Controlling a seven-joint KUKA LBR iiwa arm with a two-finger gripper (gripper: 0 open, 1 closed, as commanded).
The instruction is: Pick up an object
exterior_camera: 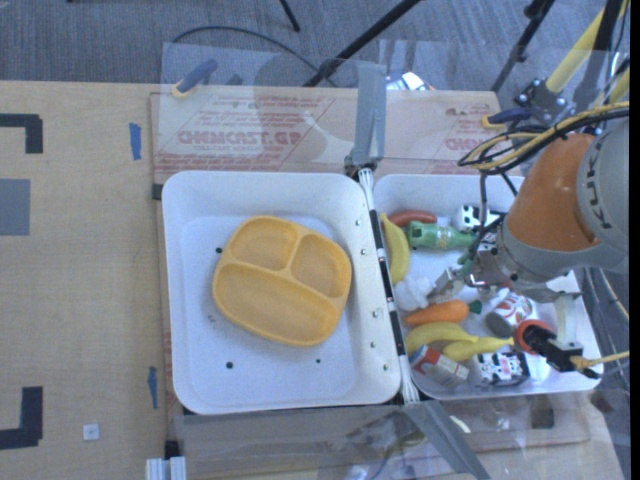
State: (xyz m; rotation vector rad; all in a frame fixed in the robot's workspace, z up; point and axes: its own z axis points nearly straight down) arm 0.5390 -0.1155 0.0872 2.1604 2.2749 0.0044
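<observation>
Two white bins sit side by side on your tabletop. Your hand [468, 271] hangs low in the right bin [585, 388], over a clutter of toys; whether it is open or closed cannot be told. A carrot [437, 314] lies just below it, bananas [460, 343] a little farther down, and a green bottle [440, 235] just above. To its left, the other bin [190, 268] holds a yellow divided plate [281, 280].

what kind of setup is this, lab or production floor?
Likely a robot grasping lab: two shallow white plastic bins, one holding a yellow divided plastic plate, the other toy food, with tripod legs on carpet behind.
</observation>
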